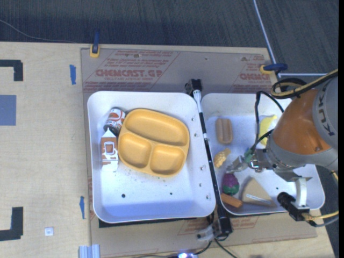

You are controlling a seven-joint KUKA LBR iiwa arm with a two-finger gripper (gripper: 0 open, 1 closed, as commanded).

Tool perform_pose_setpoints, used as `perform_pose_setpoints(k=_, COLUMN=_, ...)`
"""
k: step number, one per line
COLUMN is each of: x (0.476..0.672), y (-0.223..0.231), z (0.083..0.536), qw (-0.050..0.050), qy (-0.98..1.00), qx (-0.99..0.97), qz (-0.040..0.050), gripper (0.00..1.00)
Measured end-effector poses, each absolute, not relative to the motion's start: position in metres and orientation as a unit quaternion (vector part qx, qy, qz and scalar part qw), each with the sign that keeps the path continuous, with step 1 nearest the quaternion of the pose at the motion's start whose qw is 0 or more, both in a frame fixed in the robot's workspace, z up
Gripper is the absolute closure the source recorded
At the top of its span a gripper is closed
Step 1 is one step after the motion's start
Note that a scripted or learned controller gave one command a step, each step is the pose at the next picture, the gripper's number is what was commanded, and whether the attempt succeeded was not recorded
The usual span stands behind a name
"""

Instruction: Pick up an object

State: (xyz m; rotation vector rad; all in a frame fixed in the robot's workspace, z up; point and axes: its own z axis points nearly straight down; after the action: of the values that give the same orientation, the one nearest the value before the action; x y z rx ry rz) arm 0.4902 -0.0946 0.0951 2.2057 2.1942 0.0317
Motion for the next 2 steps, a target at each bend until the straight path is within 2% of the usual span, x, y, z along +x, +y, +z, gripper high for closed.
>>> perform_pose_setpoints(k=2, x=0.4895, y=-0.0962, z=0.0947, qw=0.015, qy=0.705, qx=0.709, qz=0.0096, gripper=0.00)
